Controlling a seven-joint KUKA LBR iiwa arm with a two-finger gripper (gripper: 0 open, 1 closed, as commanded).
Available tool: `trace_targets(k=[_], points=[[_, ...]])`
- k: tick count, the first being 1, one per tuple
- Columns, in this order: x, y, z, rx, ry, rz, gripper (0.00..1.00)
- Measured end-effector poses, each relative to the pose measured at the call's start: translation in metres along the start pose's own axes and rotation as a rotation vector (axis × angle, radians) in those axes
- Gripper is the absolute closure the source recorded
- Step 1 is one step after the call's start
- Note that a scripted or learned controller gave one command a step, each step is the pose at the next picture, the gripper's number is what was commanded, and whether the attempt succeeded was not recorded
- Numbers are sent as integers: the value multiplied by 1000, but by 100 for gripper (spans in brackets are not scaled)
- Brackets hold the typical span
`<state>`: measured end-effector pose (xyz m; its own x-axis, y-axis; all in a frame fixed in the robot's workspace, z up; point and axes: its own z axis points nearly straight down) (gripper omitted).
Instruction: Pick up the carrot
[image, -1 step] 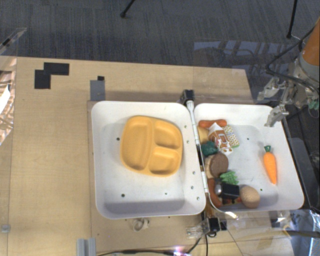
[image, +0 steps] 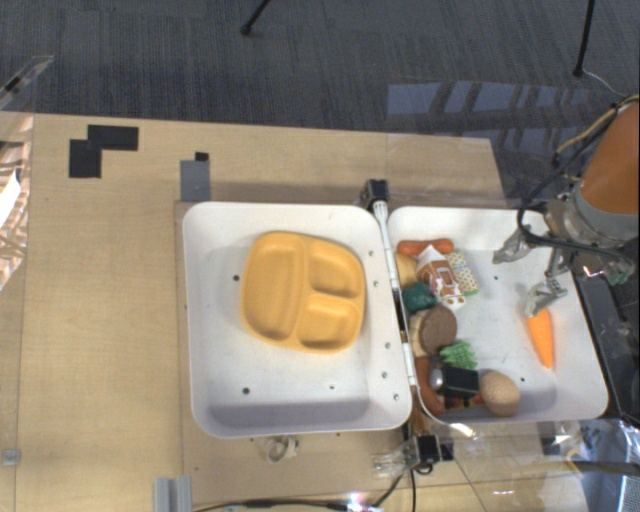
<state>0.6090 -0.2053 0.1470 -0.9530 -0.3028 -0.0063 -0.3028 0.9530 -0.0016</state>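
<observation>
The carrot (image: 541, 338) is small and orange. It lies lengthwise near the right wall of the right bin (image: 495, 310), with its thick end pointing away from me. My gripper (image: 526, 276) hangs just above and behind the carrot, below the arm's orange band. Its two metal fingers are spread apart, so it is open with nothing between them. One fingertip (image: 541, 299) sits right at the carrot's thick end. The other finger points left over bare bin floor.
Several toy foods crowd the right bin's left side: a small carton (image: 447, 275), a brown disc (image: 436, 328), a green piece (image: 458, 353) and a tan egg-shaped item (image: 498, 392). A yellow divided plate (image: 303, 290) lies in the left bin (image: 215, 330).
</observation>
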Motion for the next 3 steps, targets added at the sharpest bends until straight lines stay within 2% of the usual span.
trace_targets(k=[1, 2, 3], points=[[72, 23, 50, 0, 0, -175, 0], [66, 23, 36, 8, -13, -184, 100], [66, 24, 37, 8, -12, -184, 0]])
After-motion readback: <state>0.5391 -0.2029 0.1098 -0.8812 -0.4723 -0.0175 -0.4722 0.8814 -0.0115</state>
